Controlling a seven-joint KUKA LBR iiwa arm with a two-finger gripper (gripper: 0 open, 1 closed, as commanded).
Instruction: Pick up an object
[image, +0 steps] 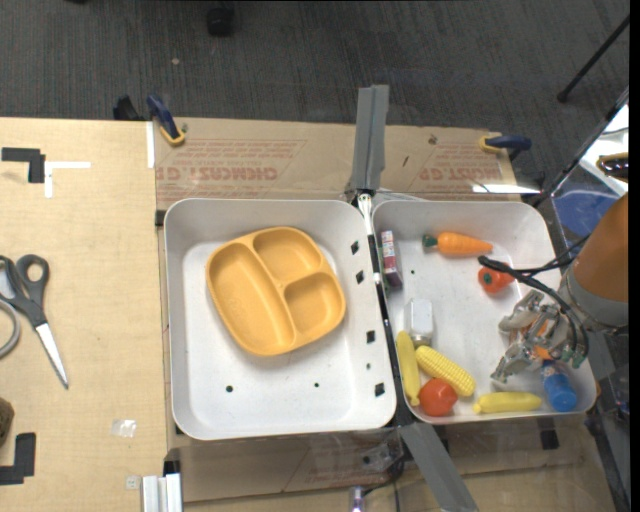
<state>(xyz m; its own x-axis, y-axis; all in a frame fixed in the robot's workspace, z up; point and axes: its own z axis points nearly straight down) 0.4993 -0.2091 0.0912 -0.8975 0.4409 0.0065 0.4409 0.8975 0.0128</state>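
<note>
Right bin (535, 225): carrot (458, 243), tomato (494, 280), corn cob (444, 369), banana (507, 402), blue cup (561, 391) beside the hand (520, 352); yellow divided plate (276, 289) in the neighbouring bin (200, 400).

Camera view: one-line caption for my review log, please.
End effector low in the right bin among toy food; yellow divided plate in the left bin.

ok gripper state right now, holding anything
gripper: low in the right bin above the banana; nothing seen between its fingers, open or shut cannot be told
</note>
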